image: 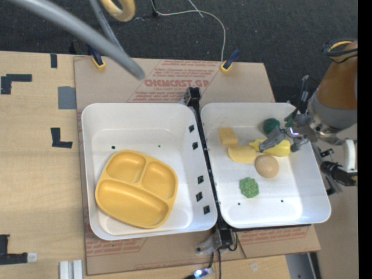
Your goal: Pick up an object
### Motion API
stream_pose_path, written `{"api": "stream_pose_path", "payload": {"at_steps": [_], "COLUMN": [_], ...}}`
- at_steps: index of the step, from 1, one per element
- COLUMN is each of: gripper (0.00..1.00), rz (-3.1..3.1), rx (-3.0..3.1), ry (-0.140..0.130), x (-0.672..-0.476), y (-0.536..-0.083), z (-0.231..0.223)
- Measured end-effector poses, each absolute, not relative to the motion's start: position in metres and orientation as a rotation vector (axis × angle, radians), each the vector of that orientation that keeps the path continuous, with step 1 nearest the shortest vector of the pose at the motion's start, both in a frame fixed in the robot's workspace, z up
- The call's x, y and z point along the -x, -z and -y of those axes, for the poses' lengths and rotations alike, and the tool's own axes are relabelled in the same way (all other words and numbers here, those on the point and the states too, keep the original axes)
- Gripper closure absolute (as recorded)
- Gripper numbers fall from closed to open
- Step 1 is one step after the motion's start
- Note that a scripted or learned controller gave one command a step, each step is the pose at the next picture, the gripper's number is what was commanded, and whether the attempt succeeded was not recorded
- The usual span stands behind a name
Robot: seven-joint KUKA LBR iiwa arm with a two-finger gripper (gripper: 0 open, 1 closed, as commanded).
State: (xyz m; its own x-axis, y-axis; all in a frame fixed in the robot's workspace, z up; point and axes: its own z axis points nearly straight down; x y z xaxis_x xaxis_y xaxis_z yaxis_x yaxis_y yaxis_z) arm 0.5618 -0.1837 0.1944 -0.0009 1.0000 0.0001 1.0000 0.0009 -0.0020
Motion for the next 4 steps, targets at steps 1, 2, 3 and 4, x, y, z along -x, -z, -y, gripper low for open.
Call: {"api": "stream_pose_path", "payload": {"at_steps": [1,2,3,4], "gripper": [0.00,0.00,1.00,1.00], "rz": [2.218,2.221,2.222,2.222], "rx": [2.218,2.219,2.219,2.223], "ry": [-0.008,-0.005,-0.002,0.002], "x": [-0.562,-0.561,-0.562,-0.558], "y": [-0.141,-0.087,-0.100,-0.146], "z": [0.193,0.193,0.192,0.198]}}
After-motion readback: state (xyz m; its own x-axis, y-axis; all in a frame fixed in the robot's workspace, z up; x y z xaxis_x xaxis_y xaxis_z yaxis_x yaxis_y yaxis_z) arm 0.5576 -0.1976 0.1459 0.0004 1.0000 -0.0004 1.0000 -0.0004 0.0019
